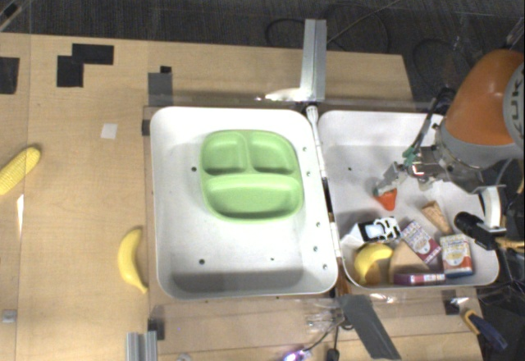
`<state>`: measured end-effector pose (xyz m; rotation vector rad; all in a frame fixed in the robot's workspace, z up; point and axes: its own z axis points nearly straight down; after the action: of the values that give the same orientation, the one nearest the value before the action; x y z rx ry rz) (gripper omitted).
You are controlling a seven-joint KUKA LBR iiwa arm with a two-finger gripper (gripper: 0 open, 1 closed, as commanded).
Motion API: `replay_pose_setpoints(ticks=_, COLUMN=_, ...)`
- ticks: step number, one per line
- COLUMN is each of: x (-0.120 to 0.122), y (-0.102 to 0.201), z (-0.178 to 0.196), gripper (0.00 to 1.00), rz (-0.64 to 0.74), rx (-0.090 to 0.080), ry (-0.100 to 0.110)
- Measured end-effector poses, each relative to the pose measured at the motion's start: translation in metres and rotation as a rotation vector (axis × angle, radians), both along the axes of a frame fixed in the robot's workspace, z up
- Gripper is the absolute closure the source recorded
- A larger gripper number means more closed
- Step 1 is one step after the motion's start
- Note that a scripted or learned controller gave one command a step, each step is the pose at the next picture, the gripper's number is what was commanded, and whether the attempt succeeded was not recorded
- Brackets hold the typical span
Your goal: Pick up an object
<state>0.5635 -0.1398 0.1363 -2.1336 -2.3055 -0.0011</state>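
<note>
Camera view, left to right: on the wooden bench [74, 212] outside the bins lie one yellow toy corn cob [18, 171] at the far left edge and one yellow toy banana [131, 259] just beside the left bin's wall. The left white bin [176, 269] holds one light green plastic plate with three compartments [249, 173], lying flat near the bin's middle. The right white bin [361, 138] carries a cluster along its near edge: one small black-and-white item [379, 230], one yellow round toy fruit [372, 262], one tan wedge-shaped block [408, 257], one small purple-printed packet [419, 241], one small red-and-white carton [456, 254] and one tan stick-like piece [436, 216]. One small orange-red cone-shaped piece [387, 200] lies apart from them, nearer the bin's middle.

The grey arm with its orange band [488, 101] reaches in from the right and bends down over the right bin. Its pincer [394, 180] hangs directly above the orange-red piece, tips pointing down and leftward; whether it touches the piece, and how wide it stands, cannot be told.
</note>
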Motion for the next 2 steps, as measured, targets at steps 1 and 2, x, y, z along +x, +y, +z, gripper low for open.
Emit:
replay_pose_setpoints(ticks=1, x=-0.003, y=0.010, z=-0.047, gripper=0.00, rz=0.186, rx=-0.002, ry=-0.011)
replay_pose_setpoints(ticks=2, x=0.000, y=0.011, z=-0.037, gripper=1.00, rz=0.189, rx=-0.003, ry=-0.019)
